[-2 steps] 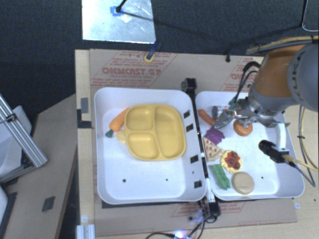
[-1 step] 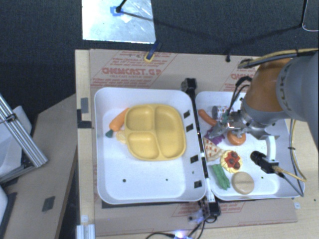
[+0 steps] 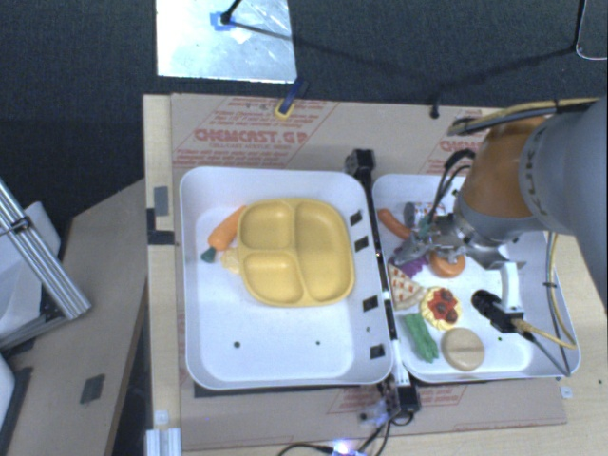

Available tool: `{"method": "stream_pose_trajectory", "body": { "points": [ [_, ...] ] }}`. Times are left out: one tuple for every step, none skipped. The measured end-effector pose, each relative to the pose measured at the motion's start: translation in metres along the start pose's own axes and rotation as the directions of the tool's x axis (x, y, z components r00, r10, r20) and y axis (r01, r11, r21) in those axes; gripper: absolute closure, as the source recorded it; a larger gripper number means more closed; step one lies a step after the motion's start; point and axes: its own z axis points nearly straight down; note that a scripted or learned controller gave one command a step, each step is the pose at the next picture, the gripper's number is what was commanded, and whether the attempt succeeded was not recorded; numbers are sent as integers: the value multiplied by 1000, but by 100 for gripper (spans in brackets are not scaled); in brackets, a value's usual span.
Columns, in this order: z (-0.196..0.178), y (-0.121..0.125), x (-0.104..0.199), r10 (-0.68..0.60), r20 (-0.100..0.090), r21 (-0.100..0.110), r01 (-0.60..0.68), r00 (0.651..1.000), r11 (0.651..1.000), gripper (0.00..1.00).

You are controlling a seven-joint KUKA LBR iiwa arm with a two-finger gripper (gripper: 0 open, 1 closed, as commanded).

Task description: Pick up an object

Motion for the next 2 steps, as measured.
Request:
{"method": "stream_pose_trajectory", "body": {
  "points": [
    [-13, 2, -3, 0, 7, -10, 0, 1000, 1000, 100],
    [-70, 12, 5, -5, -1, 0, 5, 1000, 1000, 100]
  ]
}}
